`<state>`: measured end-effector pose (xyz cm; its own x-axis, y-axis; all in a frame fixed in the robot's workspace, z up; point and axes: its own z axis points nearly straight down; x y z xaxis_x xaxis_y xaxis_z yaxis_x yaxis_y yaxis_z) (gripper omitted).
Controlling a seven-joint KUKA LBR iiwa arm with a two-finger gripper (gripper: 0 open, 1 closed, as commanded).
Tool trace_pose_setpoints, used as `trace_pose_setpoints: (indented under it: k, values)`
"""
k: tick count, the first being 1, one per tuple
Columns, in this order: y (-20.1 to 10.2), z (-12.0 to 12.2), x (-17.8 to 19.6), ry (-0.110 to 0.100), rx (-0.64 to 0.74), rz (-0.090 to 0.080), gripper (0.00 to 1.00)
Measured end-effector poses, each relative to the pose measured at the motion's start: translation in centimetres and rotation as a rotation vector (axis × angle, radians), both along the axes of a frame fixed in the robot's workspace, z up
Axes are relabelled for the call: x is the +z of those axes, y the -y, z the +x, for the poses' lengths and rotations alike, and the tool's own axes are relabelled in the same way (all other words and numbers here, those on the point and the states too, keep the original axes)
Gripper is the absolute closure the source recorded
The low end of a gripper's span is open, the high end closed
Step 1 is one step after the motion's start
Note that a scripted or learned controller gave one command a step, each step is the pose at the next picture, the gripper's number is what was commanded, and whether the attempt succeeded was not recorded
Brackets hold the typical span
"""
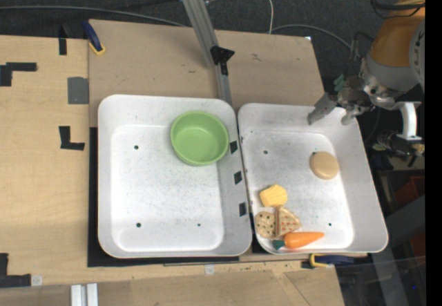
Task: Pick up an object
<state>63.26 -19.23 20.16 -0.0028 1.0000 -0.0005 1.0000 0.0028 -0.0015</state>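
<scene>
My claw (336, 113) hangs with fingers spread and nothing between them over the far rim of the right bin (362, 180) — below it lie a tan bun (324, 164), yellow block (273, 195), crackers (276, 222) and carrot (302, 239) — while a green bowl (199, 137) sits in the left bin (114, 180).

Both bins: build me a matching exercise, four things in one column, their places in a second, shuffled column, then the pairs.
Things:
1. green bowl
2. carrot
3. tan round piece
4. tool

Places:
A. near front corner of the right bin, beside the crackers
B. over the right bin's far right corner
C. far part of the left bin
D. middle right of the right bin, apart from the rest

Pairs: 1-C, 2-A, 3-D, 4-B
</scene>
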Motion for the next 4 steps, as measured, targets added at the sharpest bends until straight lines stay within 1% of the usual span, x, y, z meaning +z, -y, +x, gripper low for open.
trace_pose_setpoints:
  k: [1, 2, 3, 4]
  values:
    - [0.0, 0.0, 0.0, 0.000, 0.000, -0.001, 0.00]
    - [-0.2, 0.0, -6.5, -0.006, 0.000, 0.001, 0.00]
    - [-0.3, 0.0, -11.5, -0.001, 0.000, -0.001, 0.00]
    - [-0.4, 0.0, -10.3, 0.000, 0.001, -0.001, 1.00]
